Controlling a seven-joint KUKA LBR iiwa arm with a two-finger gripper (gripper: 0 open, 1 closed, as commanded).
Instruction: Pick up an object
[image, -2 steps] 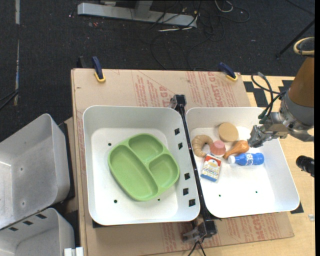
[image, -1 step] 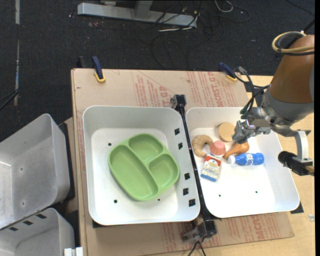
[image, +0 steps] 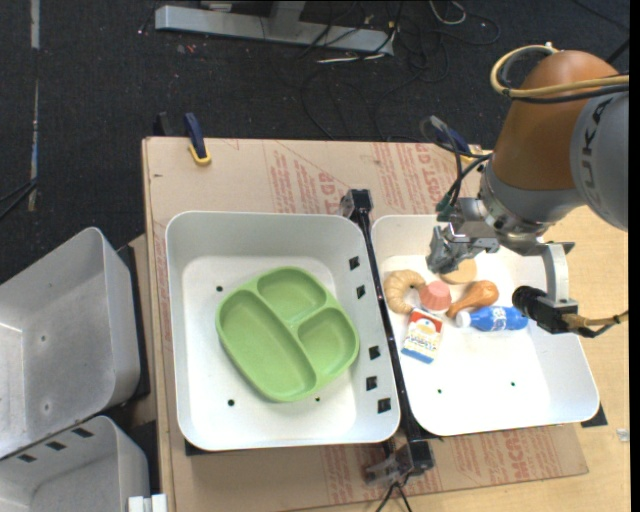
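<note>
The right bin (image: 500, 400) holds a cluster of small items: a tan croissant (image: 403, 288), a pink cup-like piece (image: 436, 295), a brown drumstick (image: 474, 296), a blue bottle (image: 494, 319) lying flat, and a small red and white carton (image: 424, 335). My gripper (image: 447, 256) hangs over the back of this bin, just above and behind the pink piece and the croissant. Nothing is visible between its fingers.
A green divided plate (image: 288, 332) lies in the left bin (image: 200, 400). A black divider strip (image: 378, 320) runs between the bins. Grey plastic tubs (image: 55, 330) stand off the bench at left. A yellow clamp (image: 198, 148) sits at the board's back edge.
</note>
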